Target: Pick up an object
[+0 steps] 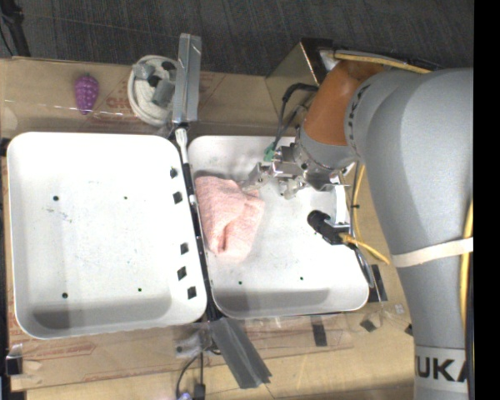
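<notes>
Two white bins side by side on the tabletop (33, 82): left bin (92, 232), right bin (292, 282). One pink cloth (227, 215), crumpled and soft-looking, paler at the top, deeper pink at the lower folds. Lying in the right bin, against its left wall, just beside the divider between the bins. One hand (275, 173) low over the upper part of the right bin, at the end of a grey arm (417, 157) with an orange band. Cloth just left of and below the hand, upper right corner very near the fingertips; touching or not, cannot tell. Open or clenched, cannot tell. One purple object (86, 92) on the tabletop beyond the left bin. One white coil (150, 90) near it.
</notes>
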